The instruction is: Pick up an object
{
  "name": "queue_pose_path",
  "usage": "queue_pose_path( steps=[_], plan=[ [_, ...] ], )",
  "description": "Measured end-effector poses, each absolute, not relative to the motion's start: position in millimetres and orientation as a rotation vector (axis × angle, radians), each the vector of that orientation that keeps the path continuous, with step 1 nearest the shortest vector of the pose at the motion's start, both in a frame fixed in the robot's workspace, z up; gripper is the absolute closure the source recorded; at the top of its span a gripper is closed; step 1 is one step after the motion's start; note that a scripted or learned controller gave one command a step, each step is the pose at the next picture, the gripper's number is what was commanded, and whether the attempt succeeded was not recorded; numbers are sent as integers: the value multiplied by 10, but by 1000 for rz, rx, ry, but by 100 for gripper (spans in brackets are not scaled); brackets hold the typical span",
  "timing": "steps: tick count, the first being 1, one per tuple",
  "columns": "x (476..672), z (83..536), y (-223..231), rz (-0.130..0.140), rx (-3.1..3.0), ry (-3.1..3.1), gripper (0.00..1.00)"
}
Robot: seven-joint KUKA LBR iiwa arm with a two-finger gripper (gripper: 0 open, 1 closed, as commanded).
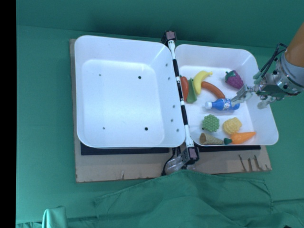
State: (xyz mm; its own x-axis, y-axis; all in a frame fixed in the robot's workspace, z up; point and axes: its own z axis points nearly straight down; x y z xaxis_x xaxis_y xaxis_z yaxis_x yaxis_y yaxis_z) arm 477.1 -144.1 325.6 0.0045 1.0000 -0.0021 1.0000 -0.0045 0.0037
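Note:
The right bin [259, 68] holds several toy foods. A blue bottle [222, 105] lies on its side in the middle. Around it are a yellow banana [202, 79], a red sausage [213, 89], a purple grape bunch [234, 79], a green knobbly ball [210, 123], a yellow knobbly piece [232, 125], a carrot [243, 137] and an ice cream cone [210, 139]. My gripper [251, 100] hangs over the bin's right side, open, with nothing between its fingers. One finger [241, 97] reaches close to the bottle's right end.
The left bin [90, 51] is wide and white, with a few dark dots on its floor. A red pepper [184, 86] and a green piece [191, 92] lie against the divider [178, 84] between the bins. Green cloth [190, 198] is bunched at the bench front.

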Motion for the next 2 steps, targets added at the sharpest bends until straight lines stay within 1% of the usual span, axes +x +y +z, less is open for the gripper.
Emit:
queue_pose_path(
  steps=[1,2],
  plan=[
    [4771,3256,-1441,2,2224,2213,0],
    [4868,2766,-1426,-3,2228,2217,0]
  ],
)
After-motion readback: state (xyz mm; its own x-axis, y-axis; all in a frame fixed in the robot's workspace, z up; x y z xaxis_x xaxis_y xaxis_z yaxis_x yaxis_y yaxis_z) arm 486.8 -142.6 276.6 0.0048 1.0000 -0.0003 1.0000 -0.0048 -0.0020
